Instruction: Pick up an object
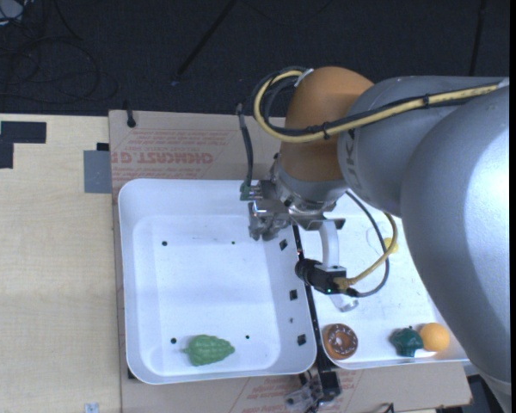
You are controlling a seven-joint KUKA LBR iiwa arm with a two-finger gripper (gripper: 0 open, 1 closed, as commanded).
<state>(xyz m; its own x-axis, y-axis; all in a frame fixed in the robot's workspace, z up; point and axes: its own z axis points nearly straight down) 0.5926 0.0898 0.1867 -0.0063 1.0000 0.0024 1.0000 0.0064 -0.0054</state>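
Approach step, I judge. Gripper [261,220] sits over a bin [131,274] corner; I cannot tell its opening. Next: traverse to the green object [209,349], then descend.

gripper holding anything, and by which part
Nothing seen held: the gripper is over the left bin's far right corner, the green object lying apart by its front wall.

Both bins are white: the left bin [133,256] has a few small dark dots on its floor and a bumpy green lump [209,349] in it, while the right bin [370,317] has a brown disc [339,341] flecked with paler marks, a teal piece [405,342] and an orange ball [433,337]. The arm [430,162] is grey with an orange band. The desk [43,256] is pale wood grain with black and grey patches, and the cardboard [172,149] is brown with red lettering.
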